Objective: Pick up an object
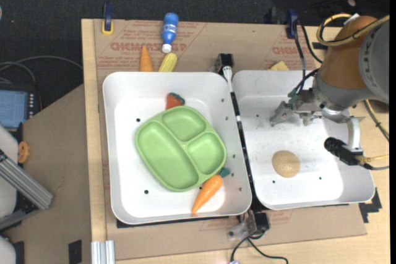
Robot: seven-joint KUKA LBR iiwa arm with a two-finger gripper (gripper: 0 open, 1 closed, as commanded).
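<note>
Where walls crowd, tan ball (pixel 286 164) mid-bin (pixel 352 191).

divided plate (pixel 180 146) in left bin (pixel 117 133), carrot (pixel 206 193) at its front edge, round ball (pixel 286 164) in right bin (pixel 352 185)

bright even light, soft shadows, sharp

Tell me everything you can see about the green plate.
The green plate is a pale green, rounded tray that looks like plastic, split by raised ridges into three compartments. It lies flat and right side up in the left bin, turned at a slant to the bin's walls. A carrot touches its lower right rim, and a small red and green thing sits against its upper edge.
</note>
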